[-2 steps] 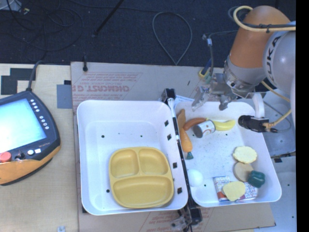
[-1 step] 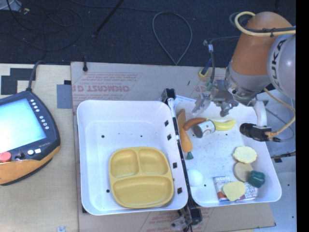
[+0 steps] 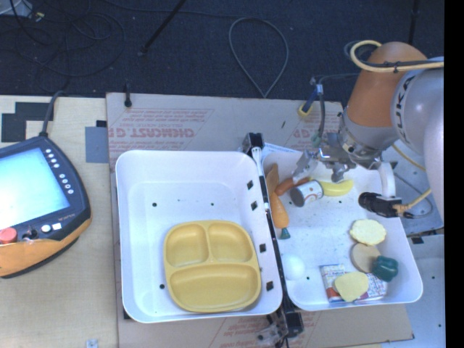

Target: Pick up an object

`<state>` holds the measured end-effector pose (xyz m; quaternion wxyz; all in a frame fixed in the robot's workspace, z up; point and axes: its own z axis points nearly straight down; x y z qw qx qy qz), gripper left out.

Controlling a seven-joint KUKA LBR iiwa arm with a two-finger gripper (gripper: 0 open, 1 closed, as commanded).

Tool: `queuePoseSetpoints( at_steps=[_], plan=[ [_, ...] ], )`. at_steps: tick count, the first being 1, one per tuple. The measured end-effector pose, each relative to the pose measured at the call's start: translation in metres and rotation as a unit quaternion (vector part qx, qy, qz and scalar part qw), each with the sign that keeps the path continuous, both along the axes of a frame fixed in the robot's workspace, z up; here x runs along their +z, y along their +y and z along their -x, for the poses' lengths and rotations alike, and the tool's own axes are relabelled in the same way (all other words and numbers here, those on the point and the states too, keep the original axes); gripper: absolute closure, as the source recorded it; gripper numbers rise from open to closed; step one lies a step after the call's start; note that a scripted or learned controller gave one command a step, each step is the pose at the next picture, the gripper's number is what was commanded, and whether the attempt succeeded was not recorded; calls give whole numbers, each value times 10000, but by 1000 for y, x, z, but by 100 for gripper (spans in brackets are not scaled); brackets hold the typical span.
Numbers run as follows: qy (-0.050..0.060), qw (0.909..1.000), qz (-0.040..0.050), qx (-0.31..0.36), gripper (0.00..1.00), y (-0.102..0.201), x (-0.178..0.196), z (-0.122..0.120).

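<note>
step: approach, nothing lifted | gripper (image 3: 324,164) spread, empty, over right bin (image 3: 413,285) at 12 o'clock | can (image 3: 307,192) (likeliest target) just below | next: descend, close on it

This looks like a robotics lab, probably a test cell. A teach pendant (image 3: 36,201) lies left of the left bin (image 3: 138,194), loose cables (image 3: 257,49) trail across dark flooring behind it, and taped cardboard (image 3: 181,122) lies underneath it.
</note>
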<state>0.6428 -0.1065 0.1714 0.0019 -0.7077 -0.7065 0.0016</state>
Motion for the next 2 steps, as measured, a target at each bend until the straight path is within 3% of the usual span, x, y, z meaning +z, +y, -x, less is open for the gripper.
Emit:
queuePoseSetpoints(
  at_steps=[1,2],
  plan=[
    [-5,10000,2,0,100,-1,11,-1],
    [2,10000,1,-2,100,-2,20,0]
  ],
)
